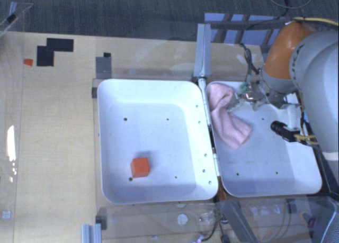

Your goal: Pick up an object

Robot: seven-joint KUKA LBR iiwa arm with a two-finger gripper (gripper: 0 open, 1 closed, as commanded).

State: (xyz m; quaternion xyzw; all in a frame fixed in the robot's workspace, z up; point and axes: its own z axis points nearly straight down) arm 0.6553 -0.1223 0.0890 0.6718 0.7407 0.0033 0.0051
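Pincer [237, 102] of mine is hanging over the right-hand shallow white bin [275, 181], its tips meeting the soft pink folded cloth [226, 120] near the divider; I cannot tell whether it is gripping. Cloth may be slipping free or snagging on the rim, I judge. A small orange block [140, 167] is sitting in the left white bin [114, 131]. No readable writing.

A block [140, 167] lies in the left bin [159, 91], a cloth [226, 120] in the right bin [275, 183].
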